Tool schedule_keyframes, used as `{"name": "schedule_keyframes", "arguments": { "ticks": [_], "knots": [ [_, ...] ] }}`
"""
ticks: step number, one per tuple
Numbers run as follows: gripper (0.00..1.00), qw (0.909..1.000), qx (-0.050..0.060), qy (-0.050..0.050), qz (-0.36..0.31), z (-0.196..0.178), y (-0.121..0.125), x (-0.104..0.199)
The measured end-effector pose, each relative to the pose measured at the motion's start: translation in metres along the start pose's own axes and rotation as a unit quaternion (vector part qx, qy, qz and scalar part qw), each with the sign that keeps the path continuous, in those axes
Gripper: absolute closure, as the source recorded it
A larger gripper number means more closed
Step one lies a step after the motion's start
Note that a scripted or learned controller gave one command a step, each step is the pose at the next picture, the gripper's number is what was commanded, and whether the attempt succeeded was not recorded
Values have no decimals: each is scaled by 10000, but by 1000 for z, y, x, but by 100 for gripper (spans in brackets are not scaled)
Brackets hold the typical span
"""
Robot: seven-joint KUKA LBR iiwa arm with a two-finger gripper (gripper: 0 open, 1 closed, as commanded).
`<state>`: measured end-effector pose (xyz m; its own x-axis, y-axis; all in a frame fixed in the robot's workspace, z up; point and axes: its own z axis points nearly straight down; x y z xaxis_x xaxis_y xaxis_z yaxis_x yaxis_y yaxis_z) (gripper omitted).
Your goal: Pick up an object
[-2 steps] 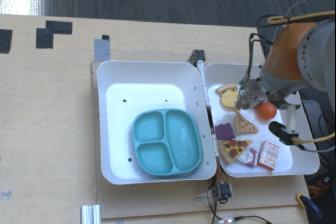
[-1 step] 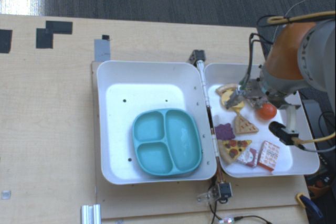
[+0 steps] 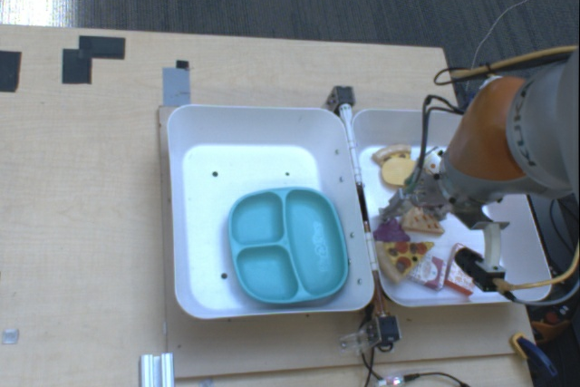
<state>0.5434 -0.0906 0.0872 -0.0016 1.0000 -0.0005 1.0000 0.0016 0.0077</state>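
Gripper [image 3: 419, 195] low in right bin [image 3: 526, 222], over toy-food pile [image 3: 406, 242]; finger state: can't tell. Cracker wedge [image 3: 423, 222] at its 6 o'clock prob. light, stiff; take by edges.

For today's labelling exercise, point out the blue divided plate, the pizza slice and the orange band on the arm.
blue divided plate [image 3: 288, 243]: camera view, central divider.
pizza slice [image 3: 401, 258]: camera view, topped middle.
orange band [image 3: 485, 127]: camera view, curved side.

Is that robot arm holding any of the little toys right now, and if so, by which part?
It cannot be told. The hand is down among the toy food pieces in the right bin, but the arm's own wrist covers it.
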Motion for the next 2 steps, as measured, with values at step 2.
{"name": "schedule_keyframes", "arguments": {
  "ticks": [2],
  "knots": [
    [100, 10000, 23, 7, -16, -98, -55, 47]
  ]
}}
